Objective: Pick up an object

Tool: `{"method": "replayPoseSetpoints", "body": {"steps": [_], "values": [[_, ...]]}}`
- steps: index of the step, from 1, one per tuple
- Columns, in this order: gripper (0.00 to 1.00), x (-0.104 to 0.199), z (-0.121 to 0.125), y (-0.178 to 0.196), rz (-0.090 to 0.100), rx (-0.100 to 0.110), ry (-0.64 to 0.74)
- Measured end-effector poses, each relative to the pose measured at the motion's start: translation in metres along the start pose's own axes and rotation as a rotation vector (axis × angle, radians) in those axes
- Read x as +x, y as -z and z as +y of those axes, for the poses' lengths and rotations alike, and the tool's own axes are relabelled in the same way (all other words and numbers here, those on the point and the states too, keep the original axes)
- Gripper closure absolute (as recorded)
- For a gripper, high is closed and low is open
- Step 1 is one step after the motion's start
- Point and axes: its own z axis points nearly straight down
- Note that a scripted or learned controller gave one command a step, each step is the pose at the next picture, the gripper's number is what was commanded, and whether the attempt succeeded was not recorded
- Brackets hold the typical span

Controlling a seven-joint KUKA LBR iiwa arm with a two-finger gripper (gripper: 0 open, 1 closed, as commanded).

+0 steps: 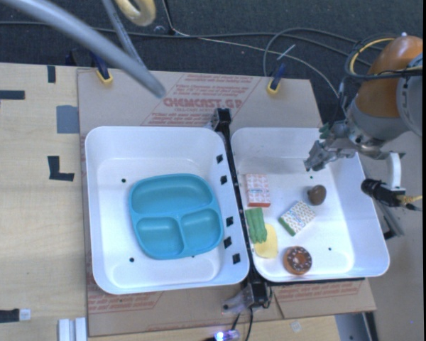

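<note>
Objects lie loose in the right bin (355, 261): a small brown lump (317, 194), a green-and-white packet (297, 217), a chocolate doughnut (297, 260) at the near side, a green piece (255, 224) on a yellow one (268, 246), and a pink-and-white box (257, 189) by the divider. The pincer (317, 159) hangs over the bin's far right part, just beyond the brown lump, nothing visibly between its tips; whether it's spread I can't tell. The left bin (99, 190) holds a blue divided tray (175, 214).

Bare floor behind brown lump (317, 194)
</note>
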Motion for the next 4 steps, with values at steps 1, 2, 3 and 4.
{"method": "replayPoseSetpoints", "body": {"steps": [1,2,3,4], "values": [[1.0,-0.003,0.006,0.061,-0.001,-0.001,0.0],[1.0,0.0,0.009,0.104,0.0,0.001,0.0],[1.0,0.051,0.012,0.089,0.001,0.005,0.002],[1.0,0.113,0.006,0.082,0.0,0.005,0.001]]}}
